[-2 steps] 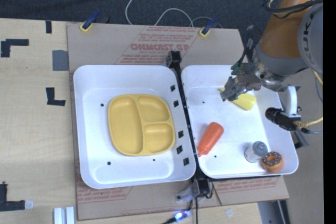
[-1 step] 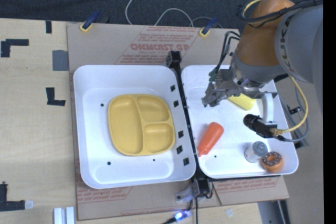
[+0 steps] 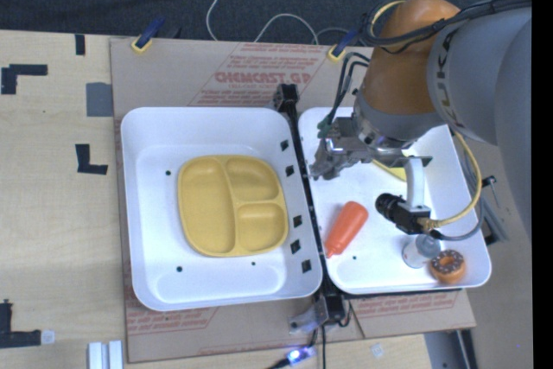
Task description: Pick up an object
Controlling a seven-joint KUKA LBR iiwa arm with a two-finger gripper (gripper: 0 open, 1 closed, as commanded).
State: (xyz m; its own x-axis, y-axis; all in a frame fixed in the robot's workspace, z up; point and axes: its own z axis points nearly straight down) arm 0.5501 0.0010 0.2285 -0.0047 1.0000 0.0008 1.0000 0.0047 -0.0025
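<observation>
An orange carrot-shaped toy [image 3: 346,227] lies tilted in the right bin [image 3: 380,268], close to its left wall. A brown-and-orange round toy [image 3: 448,265] sits in that bin's near right corner, beside a small grey piece [image 3: 418,251]. A strip of something yellow [image 3: 394,171] pokes out from under the arm. My gripper [image 3: 331,162] hangs over the upper left part of the right bin, just above and behind the carrot, with nothing seen between its fingers. The wrist hides how the fingers stand.
The left bin [image 3: 147,151] holds a yellow divided plate [image 3: 232,205]. A black divider with clips [image 3: 300,186] runs between the bins. A black cylindrical part [image 3: 396,213] with a yellow cable hangs off the arm over the right bin. Cables trail across the cardboard behind.
</observation>
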